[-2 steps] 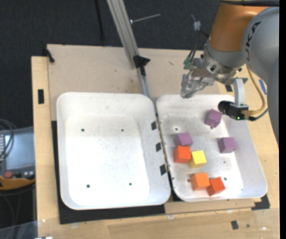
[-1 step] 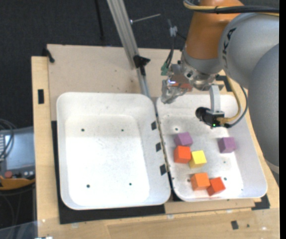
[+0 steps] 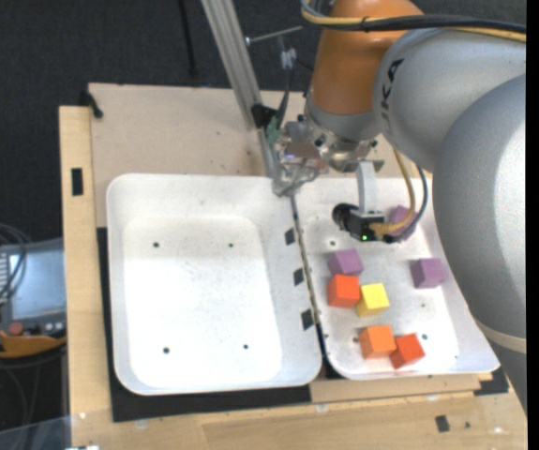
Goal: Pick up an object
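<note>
The hand (image 3: 290, 178) is seen at the far end of the ridge where the two bins meet, low over the shared rims. Whether it is open or closed cannot be told, and nothing is seen gripped in it. The grey arm (image 3: 456, 92) is stretched in from the right and much of the right bin's (image 3: 442, 324) far and right side is covered by it. A slanted metal rail (image 3: 232, 54) is set just beside the hand, on its far left.

The blocks are all found in the right bin, well apart from the hand. A purple cube (image 3: 346, 262) is placed nearest the dividing rim, with an orange-red cube (image 3: 343, 291) just in front of it and a yellow cube (image 3: 374, 298) touching that one's right side. A second purple cube (image 3: 427, 272) is set alone toward the right wall, with white floor open around it. An orange cube (image 3: 377, 341) and a red cube (image 3: 407, 350) are pressed together close to the near rim.

The left bin (image 3: 199, 289) is shown as a broad white floor marked by a few dark dots. Both bins are carried on the pale counter (image 3: 157, 125), and a strip of it is left bare behind them.
</note>
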{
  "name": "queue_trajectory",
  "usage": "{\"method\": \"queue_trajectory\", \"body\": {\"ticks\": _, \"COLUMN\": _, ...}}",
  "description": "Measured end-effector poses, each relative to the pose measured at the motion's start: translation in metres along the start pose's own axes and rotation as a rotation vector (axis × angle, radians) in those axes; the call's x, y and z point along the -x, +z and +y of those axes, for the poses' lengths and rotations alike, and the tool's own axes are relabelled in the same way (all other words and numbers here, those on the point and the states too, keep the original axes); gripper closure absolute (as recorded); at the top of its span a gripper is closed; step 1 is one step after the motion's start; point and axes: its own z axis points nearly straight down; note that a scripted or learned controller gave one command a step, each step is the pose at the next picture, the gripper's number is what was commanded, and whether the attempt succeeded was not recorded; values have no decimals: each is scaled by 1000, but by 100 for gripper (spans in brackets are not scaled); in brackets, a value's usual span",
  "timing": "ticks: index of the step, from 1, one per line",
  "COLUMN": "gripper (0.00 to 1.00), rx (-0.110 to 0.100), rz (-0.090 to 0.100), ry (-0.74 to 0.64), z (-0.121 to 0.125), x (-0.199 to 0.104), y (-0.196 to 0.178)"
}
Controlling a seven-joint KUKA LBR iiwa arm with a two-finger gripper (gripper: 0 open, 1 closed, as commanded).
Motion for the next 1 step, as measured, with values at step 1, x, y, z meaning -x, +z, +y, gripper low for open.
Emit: {"method": "queue_trajectory", "body": {"ticks": 1, "gripper": 100, "rx": 1, "rz": 0, "ry": 0, "z": -25, "x": -42, "y": 2}}
